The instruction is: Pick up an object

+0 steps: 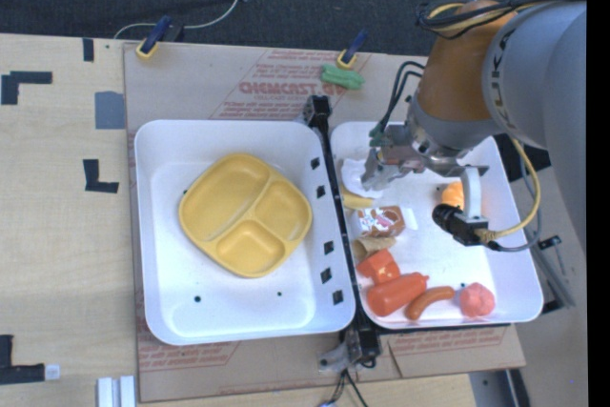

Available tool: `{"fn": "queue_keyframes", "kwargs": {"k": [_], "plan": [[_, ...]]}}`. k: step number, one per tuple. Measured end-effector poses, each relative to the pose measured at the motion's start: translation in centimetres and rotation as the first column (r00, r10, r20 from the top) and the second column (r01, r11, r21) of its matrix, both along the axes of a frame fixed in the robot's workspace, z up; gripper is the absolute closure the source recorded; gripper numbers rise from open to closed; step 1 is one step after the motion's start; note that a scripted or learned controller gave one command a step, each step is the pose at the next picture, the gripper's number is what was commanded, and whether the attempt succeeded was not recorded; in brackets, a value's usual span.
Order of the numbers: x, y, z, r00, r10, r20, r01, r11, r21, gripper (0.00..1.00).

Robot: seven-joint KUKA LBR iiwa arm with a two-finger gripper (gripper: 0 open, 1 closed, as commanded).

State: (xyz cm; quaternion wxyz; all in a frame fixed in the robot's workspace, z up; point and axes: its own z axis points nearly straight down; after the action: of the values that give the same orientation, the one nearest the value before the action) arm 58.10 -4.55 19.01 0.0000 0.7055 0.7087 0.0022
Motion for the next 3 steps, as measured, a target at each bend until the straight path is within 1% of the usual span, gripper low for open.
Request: {"fn": "queue_keyframes", "kwargs": {"k": [1, 2, 3], "plan": [[0.1, -0.3, -0.6, 1.000, -0.003, -0.005, 0.003, 1.000, -0.003, 0.00], [-6.1, -7.4, -5.9, 1.000, -0.012, -0.014, 0.012, 1.000, -0.004, 0.00], [-0.9, -6.1, -9.2, 1.000, -0.005, -0.006, 0.005, 1.000, -0.003, 0.00]]}}
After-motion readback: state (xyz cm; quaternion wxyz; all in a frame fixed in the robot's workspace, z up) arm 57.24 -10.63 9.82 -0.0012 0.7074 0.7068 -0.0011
